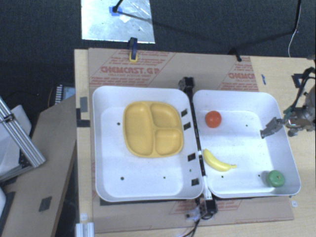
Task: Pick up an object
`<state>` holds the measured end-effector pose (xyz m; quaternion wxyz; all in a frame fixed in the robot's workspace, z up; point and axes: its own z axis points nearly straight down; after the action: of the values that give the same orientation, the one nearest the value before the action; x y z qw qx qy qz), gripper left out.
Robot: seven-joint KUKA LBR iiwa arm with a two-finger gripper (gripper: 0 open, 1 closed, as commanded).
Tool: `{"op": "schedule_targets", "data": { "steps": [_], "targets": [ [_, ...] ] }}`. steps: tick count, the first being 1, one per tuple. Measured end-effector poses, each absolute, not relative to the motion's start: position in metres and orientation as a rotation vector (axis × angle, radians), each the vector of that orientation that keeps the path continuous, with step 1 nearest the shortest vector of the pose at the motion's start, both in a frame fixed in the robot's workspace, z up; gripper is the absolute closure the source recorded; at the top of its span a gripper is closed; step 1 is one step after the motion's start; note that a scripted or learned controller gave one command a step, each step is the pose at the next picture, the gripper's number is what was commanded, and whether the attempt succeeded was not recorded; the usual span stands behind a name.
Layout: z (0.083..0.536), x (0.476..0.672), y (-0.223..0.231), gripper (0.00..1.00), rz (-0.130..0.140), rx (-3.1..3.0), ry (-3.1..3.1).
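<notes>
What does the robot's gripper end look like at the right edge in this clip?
The gripper is a small grey metal assembly with a dark, slim finger reaching over the right bin rim. Thin dark cables loop above it. It is too blurred for markings.

The gripper [270,128] is dull grey metal, ending in a slim, dark finger [269,129]. Behind it sits a blocky grey wrist [302,117] with darker joints and small fittings. Thin black cables [300,85] loop above the wrist, near a dark bracket.
</notes>
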<state>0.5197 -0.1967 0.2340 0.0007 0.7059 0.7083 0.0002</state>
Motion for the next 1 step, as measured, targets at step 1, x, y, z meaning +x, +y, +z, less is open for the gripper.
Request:
{"op": "schedule_targets", "data": {
  "steps": [1],
  "targets": [
    [0.1923,0.5187,-0.1964,0.00,-0.001,2.221,2.224]
  ]
}}
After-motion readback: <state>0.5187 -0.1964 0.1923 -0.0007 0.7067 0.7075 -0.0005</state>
